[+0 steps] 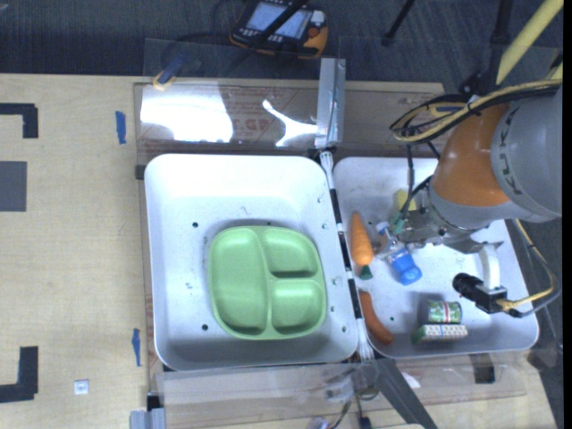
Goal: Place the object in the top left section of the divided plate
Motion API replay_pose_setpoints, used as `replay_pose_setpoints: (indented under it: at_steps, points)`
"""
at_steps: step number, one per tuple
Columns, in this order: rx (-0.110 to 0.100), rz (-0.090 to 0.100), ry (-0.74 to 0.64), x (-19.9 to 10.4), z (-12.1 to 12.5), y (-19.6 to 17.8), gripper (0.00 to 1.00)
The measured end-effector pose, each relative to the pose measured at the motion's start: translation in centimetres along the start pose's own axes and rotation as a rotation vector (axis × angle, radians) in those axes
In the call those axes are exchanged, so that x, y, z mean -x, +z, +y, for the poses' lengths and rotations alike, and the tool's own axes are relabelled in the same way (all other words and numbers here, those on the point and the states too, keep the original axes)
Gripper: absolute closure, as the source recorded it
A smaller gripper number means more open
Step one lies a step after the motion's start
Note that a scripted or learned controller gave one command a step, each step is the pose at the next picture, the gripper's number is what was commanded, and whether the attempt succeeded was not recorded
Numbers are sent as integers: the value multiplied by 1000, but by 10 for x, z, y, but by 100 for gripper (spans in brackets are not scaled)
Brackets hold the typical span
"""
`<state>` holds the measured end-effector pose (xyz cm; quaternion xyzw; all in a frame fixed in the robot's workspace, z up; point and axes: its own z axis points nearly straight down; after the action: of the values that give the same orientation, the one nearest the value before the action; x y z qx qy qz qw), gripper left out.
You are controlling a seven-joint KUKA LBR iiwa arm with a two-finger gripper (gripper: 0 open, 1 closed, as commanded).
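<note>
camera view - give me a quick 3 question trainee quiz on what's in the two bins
1. True or false: the green divided plastic plate lies in the left white bin.
2. Which lies nearest the gripper? A. small blue cylinder B. green tin can C. black handheld device
3. Fill in: the orange carrot-shaped toy lies in the ____ bin.

Key: 1 true; 2 A; 3 right

I work at a robotics lab test station: a pale wooden bench marked with black and blue tape, carrying two white bins side by side. At 12 o'clock, a handheld control pendant lies on dark carpet beside stand legs. At 2 o'clock, yellow and black cables run along my arm.
</note>
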<state>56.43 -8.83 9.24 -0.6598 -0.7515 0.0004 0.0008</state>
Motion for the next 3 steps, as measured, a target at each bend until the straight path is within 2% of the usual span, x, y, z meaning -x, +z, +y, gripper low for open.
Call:
replay_pose_setpoints:
  at_steps: [1, 2, 3]
  points:
    - [3, -2, -33, 22, 71, 5, 100]
    - [-1, -1, 260, 93, 90, -91, 100]
    - [10, 3, 295, 50, 55, -28, 100]
